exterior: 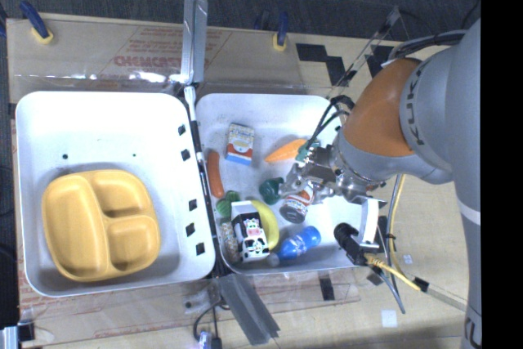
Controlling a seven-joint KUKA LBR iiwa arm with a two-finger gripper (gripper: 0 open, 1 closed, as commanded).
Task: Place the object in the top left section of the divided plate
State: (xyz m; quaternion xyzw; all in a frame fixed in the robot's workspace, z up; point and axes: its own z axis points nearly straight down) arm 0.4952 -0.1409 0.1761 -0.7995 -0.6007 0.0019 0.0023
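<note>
Bins are seen side by side on the bench. In the left bin point(33, 118) a yellow divided plate point(100, 219) is placed toward its 7 o'clock corner, with three sections visible: one long section down its left side and two smaller ones on its right.

The right bin point(270, 106) is crowded with small things. A small can point(296, 205) is found near the bin's centre, toward 4 o'clock, lying tilted, with its long axis running from 1 o'clock down to 7 o'clock and its round silvery end turned toward 7 o'clock. The gripper point(304, 185) is positioned directly over the can's upper end, and the can seems to be pinched between the fingers, though the contact is partly hidden by the wrist.

An orange carrot-like piece point(286, 150) is seen at 12 o'clock from the can, and a small carton point(239, 143) at 10 o'clock. A red sausage-shaped piece point(216, 174) lies along the bin's left wall, its length running 12 to 6 o'clock. A dark green piece point(270, 190) sits just beside the can at 9 o'clock. A cow-patterned carton point(252, 234) and a blue object point(299, 243) are placed near the bin's 6 o'clock wall.
</note>
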